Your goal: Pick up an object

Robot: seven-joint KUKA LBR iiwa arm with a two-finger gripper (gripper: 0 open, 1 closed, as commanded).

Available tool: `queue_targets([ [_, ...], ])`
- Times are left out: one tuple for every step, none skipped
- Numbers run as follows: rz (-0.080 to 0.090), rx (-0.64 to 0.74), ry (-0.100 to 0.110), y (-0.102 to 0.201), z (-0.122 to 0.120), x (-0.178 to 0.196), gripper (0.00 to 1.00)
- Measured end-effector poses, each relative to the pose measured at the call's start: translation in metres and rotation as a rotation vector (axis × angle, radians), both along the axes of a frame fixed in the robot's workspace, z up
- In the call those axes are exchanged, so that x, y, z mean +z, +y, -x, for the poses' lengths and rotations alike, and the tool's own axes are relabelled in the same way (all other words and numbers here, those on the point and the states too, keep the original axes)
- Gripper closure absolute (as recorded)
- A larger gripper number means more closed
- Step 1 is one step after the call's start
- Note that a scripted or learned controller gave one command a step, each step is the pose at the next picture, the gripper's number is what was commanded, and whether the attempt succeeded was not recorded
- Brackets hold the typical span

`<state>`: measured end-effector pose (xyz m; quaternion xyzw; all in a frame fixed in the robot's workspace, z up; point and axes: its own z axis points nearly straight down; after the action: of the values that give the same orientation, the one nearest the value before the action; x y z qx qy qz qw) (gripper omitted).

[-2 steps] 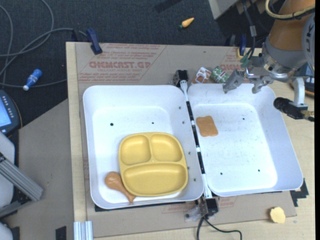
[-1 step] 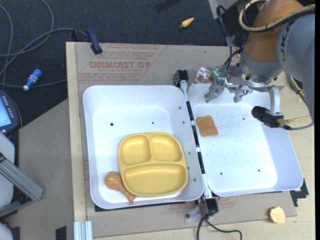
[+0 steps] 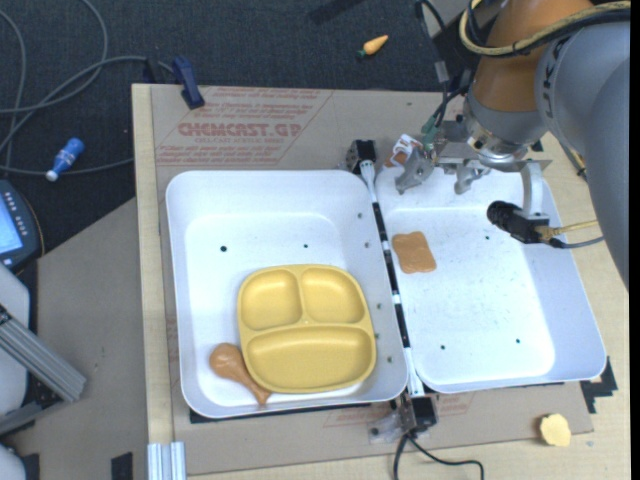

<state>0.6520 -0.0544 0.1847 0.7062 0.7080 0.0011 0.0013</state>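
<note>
The hand (image 3: 440,174) is hanging over the far edge of the right bin (image 3: 560,298), just below the arm's orange band (image 3: 515,43). Its two fingers (image 3: 412,173) are standing spread well apart, with only bare white bin floor between them, so the hand is gripping nothing. A black part (image 3: 515,220) on a white bracket is sticking out beside the hand, over the bin's far right area.

Nearest to the hand, the flat tan slice (image 3: 413,252) is lying on the right bin's floor, close against the divider between the two bins. It is sitting nearer the camera than the fingers and slightly to their left in the view, clearly apart from them and untouched.

Farther out, in the left bin (image 3: 200,218), a yellow divided plate (image 3: 303,326) is lying flat in the near half, its three compartments facing up. A tan drumstick-shaped toy (image 3: 236,366) is lying at the plate's near left corner, touching or tucked just against its rim.

Both bins are resting on a cardboard sheet (image 3: 240,123) on the tabletop. A small yellow lump (image 3: 554,429) is sitting on the cardboard past the right bin's near corner. On the dark floor beyond are lying a small orange piece (image 3: 374,44) and a blue-and-white object (image 3: 66,157).
</note>
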Motion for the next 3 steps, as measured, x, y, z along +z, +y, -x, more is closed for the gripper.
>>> queue_targets([
  [-0.001, -0.004, 0.007, 0.006, 0.028, 0.000, 0.00],
  [-0.001, -0.010, 0.009, -0.051, 0.062, -0.105, 0.00],
  [0.000, 0.000, -0.001, -0.037, 0.023, -0.100, 0.00],
])
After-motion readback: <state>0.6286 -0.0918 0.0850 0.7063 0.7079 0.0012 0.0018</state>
